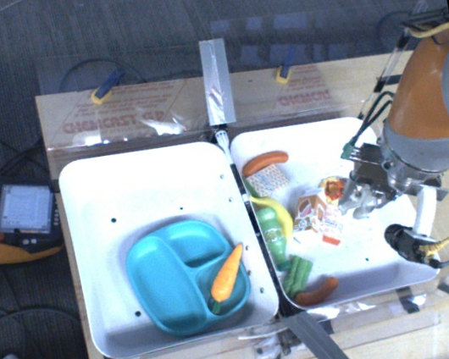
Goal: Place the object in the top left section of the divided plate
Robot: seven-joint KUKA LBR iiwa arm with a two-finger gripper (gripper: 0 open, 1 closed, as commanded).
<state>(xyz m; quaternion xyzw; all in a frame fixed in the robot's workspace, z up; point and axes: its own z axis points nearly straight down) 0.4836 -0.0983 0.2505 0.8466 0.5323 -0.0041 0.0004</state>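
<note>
1. Lying in the plate (159, 272), the carrot (226, 274) sits in the lower-right section, partly over the divider; long axis diagonal, leafy green end down-left near the plate rim, tip pointing up-right toward the wall between the bins.
2. Plate is blue, divided, tilted in the left bin (98, 196), toward its lower half.
3. Gripper (359, 198) is over the right bin (369, 265), on its right side, just beside a small packet (318, 214) with red and white print. Whether it touches the packet, cannot tell; how far it is open is not readable from this angle. Nothing visibly held.
4. Arm (427, 108) comes in from the right, orange band above the grey wrist.
5. Right bin also holds a sausage (264, 161) at top, a banana (271, 211), a green bottle (273, 239), a green pepper-like item (298, 273) and a second red sausage (317, 290) at bottom.
6. Bins rest on a wooden bench (135, 108) with plastic sheeting at the back; dark carpet around, a handheld pendant (17, 219) on the floor at left, cables nearby.
</note>
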